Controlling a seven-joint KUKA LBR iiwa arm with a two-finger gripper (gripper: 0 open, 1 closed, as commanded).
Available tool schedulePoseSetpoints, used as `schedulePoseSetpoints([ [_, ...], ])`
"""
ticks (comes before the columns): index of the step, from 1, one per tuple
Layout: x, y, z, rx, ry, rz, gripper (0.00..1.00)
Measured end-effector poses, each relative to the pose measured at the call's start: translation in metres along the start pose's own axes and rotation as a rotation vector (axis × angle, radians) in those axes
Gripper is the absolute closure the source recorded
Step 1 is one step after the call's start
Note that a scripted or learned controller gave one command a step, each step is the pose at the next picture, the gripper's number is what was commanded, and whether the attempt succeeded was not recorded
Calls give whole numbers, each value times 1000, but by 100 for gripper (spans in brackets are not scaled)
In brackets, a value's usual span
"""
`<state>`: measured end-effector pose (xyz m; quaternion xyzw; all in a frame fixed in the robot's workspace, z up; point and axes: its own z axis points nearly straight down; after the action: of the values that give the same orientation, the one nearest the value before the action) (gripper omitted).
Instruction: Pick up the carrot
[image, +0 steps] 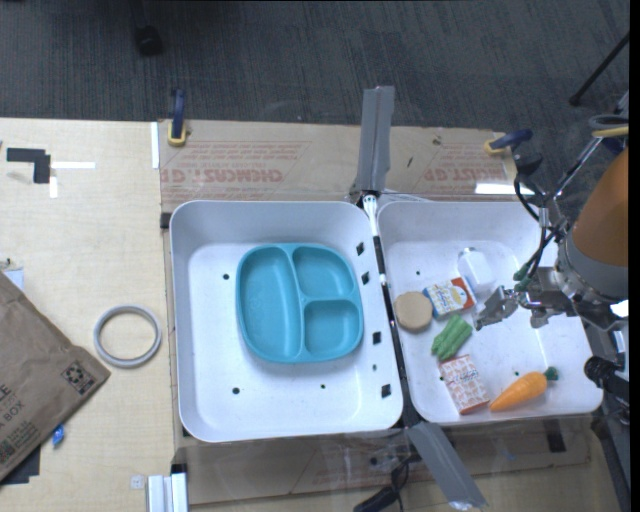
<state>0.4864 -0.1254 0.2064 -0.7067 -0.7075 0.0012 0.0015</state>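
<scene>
The orange carrot (518, 391) with a green top lies near the front right corner of the right bin (420, 400), its tip pointing left. My gripper (515, 308) hovers over the middle right of that bin, above and behind the carrot, apart from it. Its fingers stand open and hold nothing.
Also in the right bin are a green pod (452, 337), a round tan biscuit (413, 311), a small snack box (448, 297), a white cup (477, 268) and a red patterned packet (463, 384) just left of the carrot. The left bin (200, 380) holds a teal divided plate (300, 302). A tape ring (127, 334) lies on the bench.
</scene>
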Motion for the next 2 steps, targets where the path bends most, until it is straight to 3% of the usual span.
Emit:
schedulePoseSetpoints([
  [1,-58,-10,71,0,1,46,0],
  [2,-61,-9,115,0,2,686,0],
])
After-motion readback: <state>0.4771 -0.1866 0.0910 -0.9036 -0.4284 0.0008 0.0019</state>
